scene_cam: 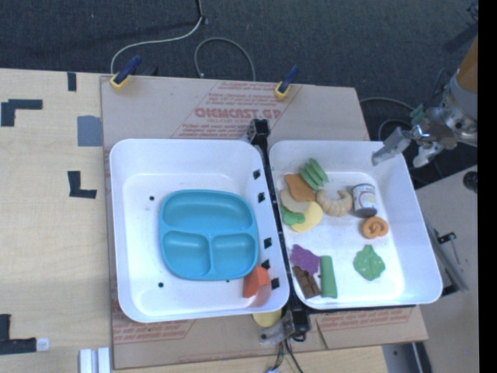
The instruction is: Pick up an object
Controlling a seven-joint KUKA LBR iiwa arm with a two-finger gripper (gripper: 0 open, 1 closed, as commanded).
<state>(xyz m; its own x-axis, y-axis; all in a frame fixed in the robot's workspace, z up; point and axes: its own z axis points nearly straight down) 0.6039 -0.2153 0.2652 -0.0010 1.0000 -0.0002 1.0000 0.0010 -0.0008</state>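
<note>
The right bin (415,231) holds several toy foods: a green leafy piece (314,172), a beige croissant (335,202), a small can (363,198), an orange ring (374,227), a green lettuce piece (369,263), a purple piece (305,259) and a green stick (328,277). My gripper (404,152) hangs above the far right corner of this bin, open, with nothing between its fingers. It is clear of all the objects, up and to the right of the can.
The left bin (128,208) holds a blue divided plate (208,234). An orange-red object (255,282) lies in that bin's front right corner. A yellow item (266,317) sits just outside the bins at the front. Cables run across the dark floor behind the bench.
</note>
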